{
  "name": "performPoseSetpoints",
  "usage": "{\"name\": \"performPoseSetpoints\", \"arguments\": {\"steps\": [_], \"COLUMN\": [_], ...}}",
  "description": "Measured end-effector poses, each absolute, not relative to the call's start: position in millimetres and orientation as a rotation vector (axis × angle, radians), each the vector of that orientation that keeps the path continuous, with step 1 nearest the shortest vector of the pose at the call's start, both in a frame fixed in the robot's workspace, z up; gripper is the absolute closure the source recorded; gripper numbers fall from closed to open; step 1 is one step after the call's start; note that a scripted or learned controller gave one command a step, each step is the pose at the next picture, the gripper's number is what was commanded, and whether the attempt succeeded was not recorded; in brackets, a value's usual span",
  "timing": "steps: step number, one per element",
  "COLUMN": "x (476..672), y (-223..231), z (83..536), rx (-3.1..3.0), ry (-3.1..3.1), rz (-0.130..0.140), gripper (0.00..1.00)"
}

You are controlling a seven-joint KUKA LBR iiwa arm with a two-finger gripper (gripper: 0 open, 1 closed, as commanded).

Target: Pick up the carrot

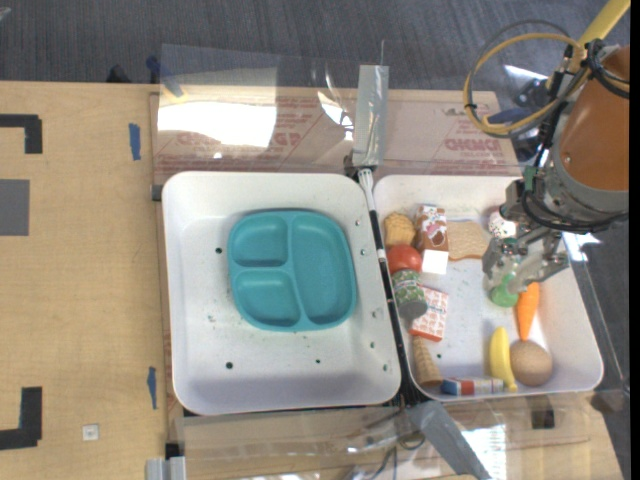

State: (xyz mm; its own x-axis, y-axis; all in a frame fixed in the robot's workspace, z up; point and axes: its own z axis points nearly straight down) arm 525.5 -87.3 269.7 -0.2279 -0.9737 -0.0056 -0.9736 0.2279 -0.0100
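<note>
One carrot (pixel 527 310) lies in the right bin (pixel 590 368), its green top touching the gripper (pixel 517 265) and its orange body just below it. Whether that gripper is wide or narrow I cannot tell. One banana (pixel 500 356) lies below; one teal plate (pixel 293 268) sits well to the left.

Tool (pixel 520 263) low over right bin (pixel 590 368), just above carrot (pixel 527 310) top, banana (pixel 500 356) and potato (pixel 532 362) nearby, teal plate (pixel 292 268) in left bin (pixel 200 368)

A robotics lab: two white bins (pixel 190 208) on a taped plywood bench (pixel 80 268), clear shields behind the bins, grey carpet beyond the bench.
</note>
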Motion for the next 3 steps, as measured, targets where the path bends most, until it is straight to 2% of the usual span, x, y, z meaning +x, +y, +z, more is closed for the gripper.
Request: {"name": "performPoseSetpoints", "arguments": {"steps": [1, 2, 3], "x": [483.4, 483.9, 529.3], "y": [-158, -156, -175], "z": [272, 272, 201], "rx": [-2.357, -2.360, -2.365], "ry": [2.074, 2.068, 2.066], "rz": [-0.001, 0.001, 0.016], "gripper": [1.00, 0.00, 0.00]}}
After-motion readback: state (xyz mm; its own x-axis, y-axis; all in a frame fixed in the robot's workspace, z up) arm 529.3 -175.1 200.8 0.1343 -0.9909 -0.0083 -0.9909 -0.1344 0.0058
